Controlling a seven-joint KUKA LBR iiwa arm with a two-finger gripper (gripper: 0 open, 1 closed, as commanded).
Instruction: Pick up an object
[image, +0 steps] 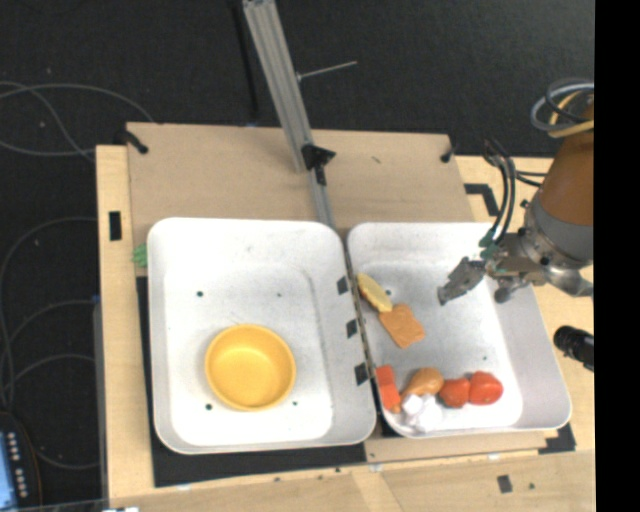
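The arm (570, 190) enters at the right edge of the frame, a little above mid-height. Its orange band sits uppermost there, with the grey wrist section just below it. Dark cables loop along its left side. From the wrist the hand (478, 280) reaches leftward and slightly down, toward the right-centre of the frame. Two dark fingers (458, 282) point down and to the left; they stand apart, with nothing seen between them.
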